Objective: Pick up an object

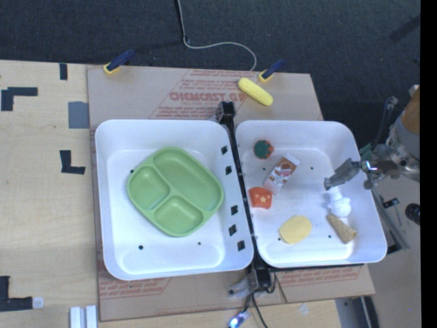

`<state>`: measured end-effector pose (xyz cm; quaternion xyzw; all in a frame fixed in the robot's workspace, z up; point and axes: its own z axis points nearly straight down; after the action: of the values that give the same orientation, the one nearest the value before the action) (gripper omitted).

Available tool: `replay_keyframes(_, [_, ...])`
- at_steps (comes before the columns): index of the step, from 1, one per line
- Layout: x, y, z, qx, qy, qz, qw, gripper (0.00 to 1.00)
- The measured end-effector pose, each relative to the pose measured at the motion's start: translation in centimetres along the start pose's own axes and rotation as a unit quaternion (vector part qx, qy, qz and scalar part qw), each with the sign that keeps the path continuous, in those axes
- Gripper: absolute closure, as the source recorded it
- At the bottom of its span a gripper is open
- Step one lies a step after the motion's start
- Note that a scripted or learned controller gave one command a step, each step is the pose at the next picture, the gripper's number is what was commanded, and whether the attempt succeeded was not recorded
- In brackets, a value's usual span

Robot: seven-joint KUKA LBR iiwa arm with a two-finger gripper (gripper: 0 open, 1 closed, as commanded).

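Hovering at the right rim of the right bin point(345, 137), the gripper point(351, 171) hung over the bin's far side, and whether it was released or clenched could not be told from this slant; nothing showed in its grasp. Directly below and just beside its tip lay the white ice-cream cone point(339, 215), scoop toward the gripper, wafer end pointing to the bin's near corner. That looked the likeliest target. A clean pick would have called for dropping straight over the scoop-and-wafer join and closing across the cone's narrow width, not along it, since the cone lay close to the wall. The yellow lump point(295, 229) sat nearby; the small carton point(280, 172), the orange piece point(260, 197) and the round green-and-red toy point(263, 148) lay well apart. The green plate point(175, 191) filled the left bin point(109, 139).
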<state>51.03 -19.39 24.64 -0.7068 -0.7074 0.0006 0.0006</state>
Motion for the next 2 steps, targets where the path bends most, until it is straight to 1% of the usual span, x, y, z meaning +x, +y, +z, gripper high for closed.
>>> replay_keyframes(1, [13.52, -2.55, -12.0, -0.007, 0.002, -0.008, 0.9999, 0.0])
replay_keyframes(2, [12.79, -2.62, -12.24, 0.0, 0.0, -0.002, 1.0, 1.0])
